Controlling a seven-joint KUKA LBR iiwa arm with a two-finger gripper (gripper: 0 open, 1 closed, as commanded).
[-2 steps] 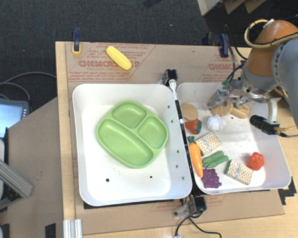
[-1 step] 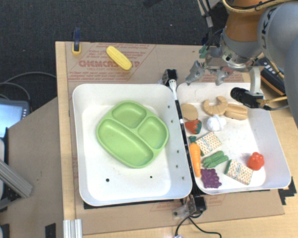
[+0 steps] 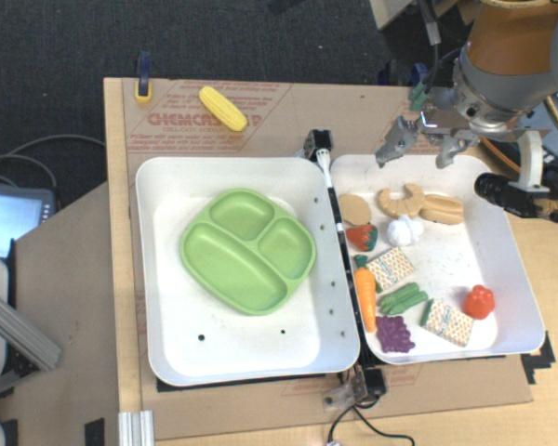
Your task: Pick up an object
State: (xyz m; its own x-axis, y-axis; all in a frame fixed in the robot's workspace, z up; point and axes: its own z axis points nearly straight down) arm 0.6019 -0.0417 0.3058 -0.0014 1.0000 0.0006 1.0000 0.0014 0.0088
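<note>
Jaws spread wide and empty above right bin [image 3: 511,249] far rim, touching nothing

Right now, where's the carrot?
The carrot lies in the right bin, along its left wall near the front, between the strawberry behind it and the purple grapes.

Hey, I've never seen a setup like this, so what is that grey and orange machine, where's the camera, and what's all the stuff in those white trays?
It is a robot arm reaching in from the right, seen by one camera fixed above the bench. Its two-finger gripper hangs open above the far edge of the right bin and holds nothing. That bin holds toy food: a carrot, purple grapes, a red pepper and more. The left bin holds a green divided plate. A yellow toy corn cob lies on the cardboard behind the bins.
</note>
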